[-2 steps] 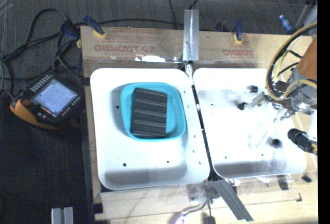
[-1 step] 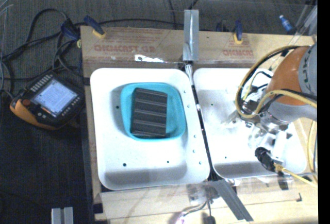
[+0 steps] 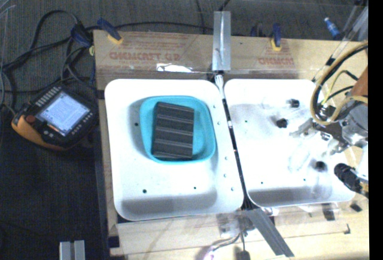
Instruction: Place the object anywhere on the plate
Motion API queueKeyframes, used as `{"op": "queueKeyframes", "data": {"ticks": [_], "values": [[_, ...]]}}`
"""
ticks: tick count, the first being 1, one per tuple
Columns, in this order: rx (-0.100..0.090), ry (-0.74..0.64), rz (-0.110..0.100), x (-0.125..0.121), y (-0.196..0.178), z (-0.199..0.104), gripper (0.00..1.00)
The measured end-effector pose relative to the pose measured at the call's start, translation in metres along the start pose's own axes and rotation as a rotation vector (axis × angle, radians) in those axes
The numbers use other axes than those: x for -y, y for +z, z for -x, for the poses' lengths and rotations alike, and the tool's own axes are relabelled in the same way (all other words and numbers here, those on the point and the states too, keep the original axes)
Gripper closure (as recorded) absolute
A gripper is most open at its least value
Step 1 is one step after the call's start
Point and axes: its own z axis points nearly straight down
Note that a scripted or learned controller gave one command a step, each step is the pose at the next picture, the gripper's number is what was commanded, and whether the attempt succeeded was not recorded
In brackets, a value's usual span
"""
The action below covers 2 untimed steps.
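bench front | we see dark block on blue plate (looks placed) | gripper spread unclear, risk: re-grab drags block off

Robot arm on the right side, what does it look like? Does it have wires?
The arm comes in from the right edge. A bit of orange shows on it, with grey metal below. Yellow and black cables curl in loops beside it. The tool at its end is pale grey metal with small black round parts. It is too blurry to make out markings.
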Motion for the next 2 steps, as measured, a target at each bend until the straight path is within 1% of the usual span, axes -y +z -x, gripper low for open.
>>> {"op": "queueKeyframes", "data": {"ticks": [1, 2], "values": [[-0.001, 0.024, -0.003, 0.032, 0.048, -0.068, 0.0], [0.0, -0.17, 0.001, 0.005, 0.016, -0.017, 0.0]]}}
